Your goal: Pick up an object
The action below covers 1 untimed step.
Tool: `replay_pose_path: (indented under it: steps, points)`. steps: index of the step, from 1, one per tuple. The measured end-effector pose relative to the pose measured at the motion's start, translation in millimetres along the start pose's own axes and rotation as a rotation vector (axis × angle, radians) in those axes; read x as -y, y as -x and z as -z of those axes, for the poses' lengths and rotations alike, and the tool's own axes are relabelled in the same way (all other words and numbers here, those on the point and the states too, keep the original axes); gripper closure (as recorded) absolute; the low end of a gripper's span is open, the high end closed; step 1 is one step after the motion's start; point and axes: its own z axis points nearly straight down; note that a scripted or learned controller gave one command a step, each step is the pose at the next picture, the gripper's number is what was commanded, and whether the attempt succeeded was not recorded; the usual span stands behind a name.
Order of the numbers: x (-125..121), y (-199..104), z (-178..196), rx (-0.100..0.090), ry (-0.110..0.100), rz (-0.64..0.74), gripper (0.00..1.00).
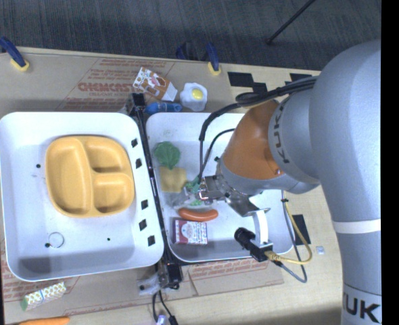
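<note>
The arm [301, 141] comes in from three o'clock and bends down over the right bin [160, 124], its orange band sitting above the wrist. The gripper [201, 192] is low in the middle of that bin, among the objects there; whether it is released or clenched on anything I cannot tell from this angle, since the wrist body covers most of it.

Around the gripper, going by the clock: at about eleven o'clock lies a green leafy piece [166, 154], well up the bin. At about ten o'clock, just beside the gripper, is a pale yellow block [173, 179]. At six o'clock, just beside it, is a sausage [198, 214], reddish-orange and lying crosswise. Farther along six o'clock, past the sausage, a small red-and-white box [189, 232] lies flat near the bin's lower wall.

The left bin [10, 181] holds a yellow divided tray [89, 175], well apart from the gripper at nine o'clock.

Outside the bins, at twelve o'clock of the right bin, a small printed carton [149, 82], a blue item [163, 106] and a white-and-yellow piece [194, 95] sit on the cardboard bench top [71, 73].
</note>
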Motion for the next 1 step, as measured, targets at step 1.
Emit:
replay_pose_path:
  steps: [1]
  points:
    - [-0.6, -0.1, 10.4, 0.0, 0.0, 0.005, 1.0]
